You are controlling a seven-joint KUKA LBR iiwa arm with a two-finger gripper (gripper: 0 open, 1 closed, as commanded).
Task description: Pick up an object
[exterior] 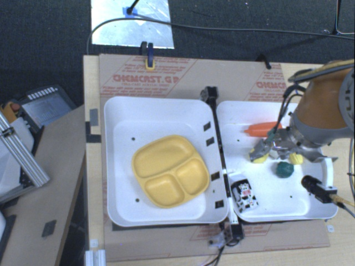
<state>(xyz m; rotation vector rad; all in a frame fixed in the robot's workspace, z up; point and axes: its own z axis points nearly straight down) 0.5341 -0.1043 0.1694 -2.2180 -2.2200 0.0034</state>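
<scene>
Where the cardboard-covered bench [183,73] meets dark carpet [44,32], we see the tool [273,147] low in the right bin [272,206] beside an orange carrot [259,129] and teal ball [285,169], grip unclear; the left bin [119,121] holds a yellow tray [169,170].

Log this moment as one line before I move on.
arm: over right bin | gripper: low among small objects | nearby: orange carrot-like piece, green ball | grasp: unconfirmed | left bin: yellow divided tray
</scene>
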